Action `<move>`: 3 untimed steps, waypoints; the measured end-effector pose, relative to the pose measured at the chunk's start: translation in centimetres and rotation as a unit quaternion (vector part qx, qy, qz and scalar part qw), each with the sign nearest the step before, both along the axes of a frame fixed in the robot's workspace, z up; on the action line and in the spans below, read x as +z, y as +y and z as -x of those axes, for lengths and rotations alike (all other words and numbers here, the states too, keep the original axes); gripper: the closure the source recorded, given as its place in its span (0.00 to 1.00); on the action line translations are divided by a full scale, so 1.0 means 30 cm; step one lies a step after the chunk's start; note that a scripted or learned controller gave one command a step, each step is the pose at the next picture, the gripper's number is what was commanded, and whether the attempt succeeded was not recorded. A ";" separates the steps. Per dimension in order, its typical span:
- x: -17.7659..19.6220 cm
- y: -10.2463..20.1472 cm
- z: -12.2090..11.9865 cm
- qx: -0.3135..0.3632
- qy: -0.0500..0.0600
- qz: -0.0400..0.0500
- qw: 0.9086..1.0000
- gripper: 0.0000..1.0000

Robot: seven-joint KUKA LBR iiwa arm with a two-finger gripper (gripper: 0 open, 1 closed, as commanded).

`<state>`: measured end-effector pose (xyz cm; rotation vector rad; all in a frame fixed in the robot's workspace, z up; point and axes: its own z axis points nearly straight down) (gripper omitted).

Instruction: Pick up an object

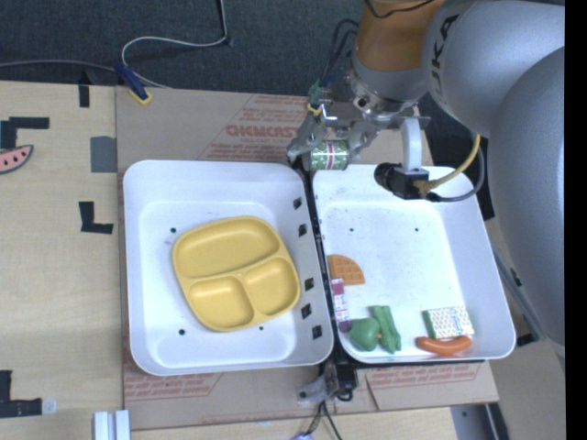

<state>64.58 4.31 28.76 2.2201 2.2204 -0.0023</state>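
My gripper (326, 154) hangs over the back left corner of the right bin (477, 273), close to the divider between the two bins. A small green can (329, 159) with a silvery end lies sideways between its fingers, lifted above the bin floor. Down at the front of the right bin lie an orange waffle piece (346, 269), a purple bar (340, 302), a green pepper (365, 334), a green bean pod (386, 326), a patterned little box (448, 321) and an orange-red sausage (444, 344).
A yellow divided plate (237, 271) lies in the left bin (147, 246). The grey arm with its orange band (404, 26) fills the upper right, and a black fitting with a yellow cable (408, 180) hangs over the right bin's back edge.
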 end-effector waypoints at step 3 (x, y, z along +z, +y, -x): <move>-0.208 -0.011 0.041 0.000 0.002 0.000 1.000 1.00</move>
